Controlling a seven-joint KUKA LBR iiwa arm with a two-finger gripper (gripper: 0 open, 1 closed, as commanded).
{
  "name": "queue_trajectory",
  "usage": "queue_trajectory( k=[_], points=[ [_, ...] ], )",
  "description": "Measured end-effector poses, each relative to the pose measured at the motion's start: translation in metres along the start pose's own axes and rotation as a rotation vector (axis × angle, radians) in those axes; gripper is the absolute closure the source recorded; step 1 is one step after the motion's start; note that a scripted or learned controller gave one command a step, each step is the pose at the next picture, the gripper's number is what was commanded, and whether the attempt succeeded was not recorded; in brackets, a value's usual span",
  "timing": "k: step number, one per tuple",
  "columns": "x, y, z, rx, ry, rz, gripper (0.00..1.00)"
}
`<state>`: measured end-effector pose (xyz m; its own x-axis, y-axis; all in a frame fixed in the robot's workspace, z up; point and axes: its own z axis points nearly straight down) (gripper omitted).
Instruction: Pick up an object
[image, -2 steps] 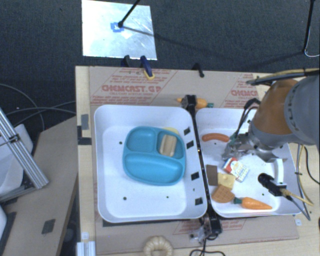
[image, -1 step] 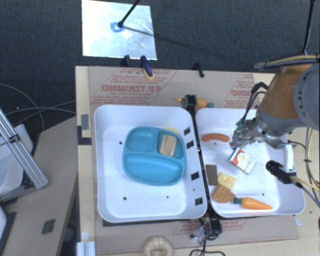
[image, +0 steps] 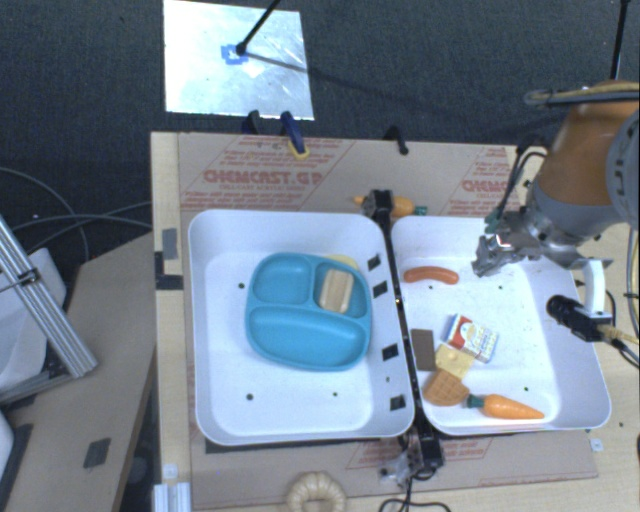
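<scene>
Cardboard-topped bench (image: 330, 165) bears two white bins (image: 215, 300), dark floor (image: 80, 90) behind.

Both bins (image: 230, 400) look like smooth white plastic with a slight sheen. The blue tray (image: 290, 330) is matt plastic. The bench board (image: 440, 165) is printed brown paper or card. At twelve o'clock lies a shiny, crinkled foil sheet (image: 215, 65).

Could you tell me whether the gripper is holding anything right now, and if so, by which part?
Nothing is held. The gripper hangs over the right bin, apart from the toy sausage to its left.
</scene>
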<state>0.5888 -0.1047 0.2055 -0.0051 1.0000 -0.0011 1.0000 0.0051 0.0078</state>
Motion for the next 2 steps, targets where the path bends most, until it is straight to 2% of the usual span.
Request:
queue_trajectory(
  k=[1,2],
  points=[
    [0.000,0.001,-0.020,0.003,0.001,0.000,1.00],
    [0.052,0.006,-0.010,0.006,0.002,-0.003,1.00]
  ],
)
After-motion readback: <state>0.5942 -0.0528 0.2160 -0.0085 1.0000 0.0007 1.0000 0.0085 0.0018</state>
